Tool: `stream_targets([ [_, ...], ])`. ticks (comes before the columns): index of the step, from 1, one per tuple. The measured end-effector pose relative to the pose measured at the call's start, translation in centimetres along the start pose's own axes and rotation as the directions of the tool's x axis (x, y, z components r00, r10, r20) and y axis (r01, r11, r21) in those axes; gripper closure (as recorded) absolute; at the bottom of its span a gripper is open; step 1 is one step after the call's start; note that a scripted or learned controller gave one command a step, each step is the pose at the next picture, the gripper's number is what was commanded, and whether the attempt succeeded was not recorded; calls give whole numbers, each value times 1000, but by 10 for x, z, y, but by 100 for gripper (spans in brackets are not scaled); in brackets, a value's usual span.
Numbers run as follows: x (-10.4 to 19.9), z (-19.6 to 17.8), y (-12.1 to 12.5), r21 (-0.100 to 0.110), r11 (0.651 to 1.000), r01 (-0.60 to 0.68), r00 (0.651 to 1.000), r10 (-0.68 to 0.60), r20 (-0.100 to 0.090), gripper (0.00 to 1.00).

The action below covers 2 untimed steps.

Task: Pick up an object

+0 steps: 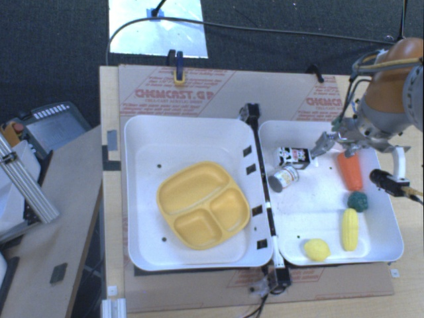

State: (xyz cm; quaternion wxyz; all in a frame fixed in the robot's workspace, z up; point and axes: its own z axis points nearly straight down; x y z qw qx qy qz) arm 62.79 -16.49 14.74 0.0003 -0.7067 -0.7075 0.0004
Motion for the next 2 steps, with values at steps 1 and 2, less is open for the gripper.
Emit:
stream_targets([
  [1, -2, 37, 5, -19, 1000, 3, 1000, -3, 4, 0],
  [2, -2, 27, 6, -23, 1000, 3, 1000, -3, 5, 100],
])
